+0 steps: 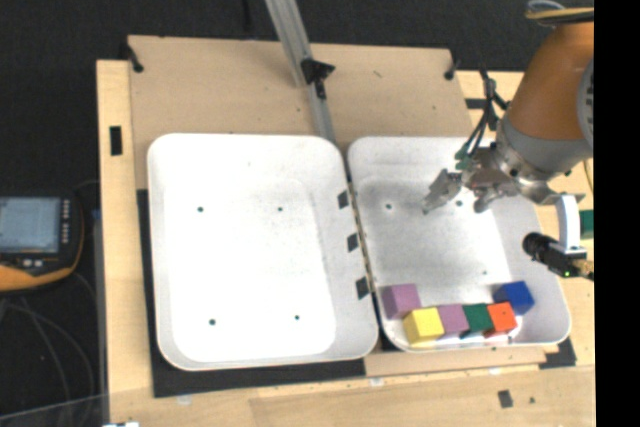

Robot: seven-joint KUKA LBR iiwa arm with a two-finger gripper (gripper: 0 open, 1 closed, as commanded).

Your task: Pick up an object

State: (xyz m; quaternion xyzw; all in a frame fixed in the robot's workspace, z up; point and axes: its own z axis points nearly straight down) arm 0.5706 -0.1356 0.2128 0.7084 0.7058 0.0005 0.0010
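At the far left edge, off the bench, sits a handheld pendant (35, 233) with a grey screen and an orange rim, cables trailing below it. The wooden bench (115, 215) carries two shallow white bins side by side. The left bin (165, 245) shows only a few small dark dots on its floor. A slanted metal pole (285, 20) runs from the far side of the scene down toward the seam between the bins, where small black clips join the rims.

The right bin (400, 160) holds a cluster of small blocks along its near edge. From left to right: a purple block (401, 299), a yellow block (423, 323) just nearer and touching it, a second purple block (453, 318), a green block (477, 318), an orange block (500, 317), and a blue block (516, 295) slightly farther back at the right end. They lie packed close together, mostly touching.

The gripper (458, 192) hangs over the far middle part of the right bin, well apart from the blocks, its two fingers spread apart with nothing between them. Behind it, the grey wrist and orange band of the arm (555, 85) enter from the right.
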